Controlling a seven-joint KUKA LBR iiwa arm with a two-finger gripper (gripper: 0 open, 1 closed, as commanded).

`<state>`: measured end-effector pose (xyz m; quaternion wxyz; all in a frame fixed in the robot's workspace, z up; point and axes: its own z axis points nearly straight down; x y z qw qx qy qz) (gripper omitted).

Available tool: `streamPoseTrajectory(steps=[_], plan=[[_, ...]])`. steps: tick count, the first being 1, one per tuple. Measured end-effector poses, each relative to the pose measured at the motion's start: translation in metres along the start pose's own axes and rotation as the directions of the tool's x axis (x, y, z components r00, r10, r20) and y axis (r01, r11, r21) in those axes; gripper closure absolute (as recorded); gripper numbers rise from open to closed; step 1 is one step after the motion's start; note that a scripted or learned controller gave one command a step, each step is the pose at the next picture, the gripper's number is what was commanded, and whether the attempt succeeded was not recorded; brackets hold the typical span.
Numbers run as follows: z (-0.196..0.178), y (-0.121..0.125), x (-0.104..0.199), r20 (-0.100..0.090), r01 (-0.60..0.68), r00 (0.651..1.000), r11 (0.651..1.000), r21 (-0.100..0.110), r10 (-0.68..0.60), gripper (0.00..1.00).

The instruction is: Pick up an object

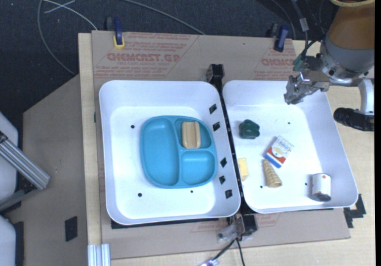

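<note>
A: Two shallow white bins sit side by side on the surface, the left bin and the right bin meeting along a dark hinged seam down the middle.

B: What lies in the left one?

A: A blue divided tray, with a tan block like a bread slice resting in its upper right compartment.

B: And the right one?

A: Five small things, all apart from each other. A dark green lump lies near the centre seam. A small red, white and blue packet sits tilted toward the middle. Just below it lies a tan ridged cone. A thin yellow piece rests by the left wall, close to the seam. A white cylinder with a dark end lies on its side in the lower right corner.

B: Where is the arm?

A: It reaches in from the right, grey with an orange band. The hand hangs over the upper part of the right bin, near its back rim, well apart from the objects below.

B: Has it hold of anything?

A: Nothing is visible between its tips. They point downward and look close together, but I cannot tell how far open it is.
</note>
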<state>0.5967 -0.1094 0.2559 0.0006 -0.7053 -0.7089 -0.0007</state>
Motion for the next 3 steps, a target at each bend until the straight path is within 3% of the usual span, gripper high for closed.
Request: streamPoseTrajectory(steps=[3], plan=[[0.018,0.004,0.154,0.000,0.000,1.000,1.000,-0.001,0.000,1.00]])
